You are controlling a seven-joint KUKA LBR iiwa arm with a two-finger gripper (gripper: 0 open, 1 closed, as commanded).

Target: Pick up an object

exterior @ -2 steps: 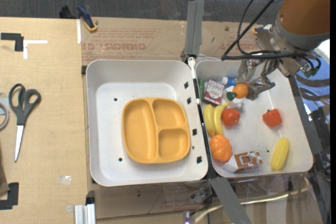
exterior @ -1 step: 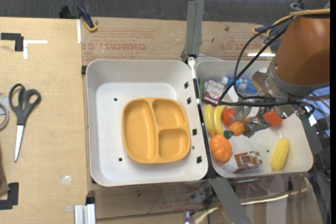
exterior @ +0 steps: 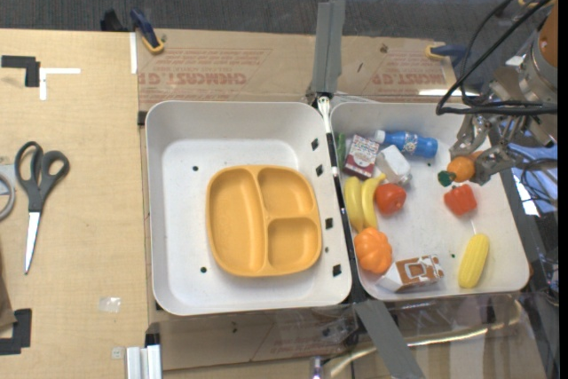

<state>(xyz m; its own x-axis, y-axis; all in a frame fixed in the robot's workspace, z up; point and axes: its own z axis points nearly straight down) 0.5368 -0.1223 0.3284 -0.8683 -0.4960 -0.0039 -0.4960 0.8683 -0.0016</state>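
A: Right bin [exterior: 510, 280], near edge first?

B: Small carton [exterior: 418, 272], likely light and crushable; corn cob [exterior: 473, 260], firm, ridged, best taken across its width; orange pumpkin-like toy [exterior: 373, 249], rounded, may slip.

A: Mid-row?

B: Bananas [exterior: 360, 201], red tomato [exterior: 390, 197], red pepper [exterior: 460, 201]; plastic by the look, smooth, light.

A: Far end?

B: Blue-and-white bottle [exterior: 406, 143], red packet [exterior: 361, 153]. Gripper [exterior: 475, 157] at the far right wall, fingers closed around a small orange fruit with green stem [exterior: 459, 170]; hard, round, prone to roll out.

A: Left bin [exterior: 169, 217]?

B: Yellow divided tray [exterior: 264, 219].
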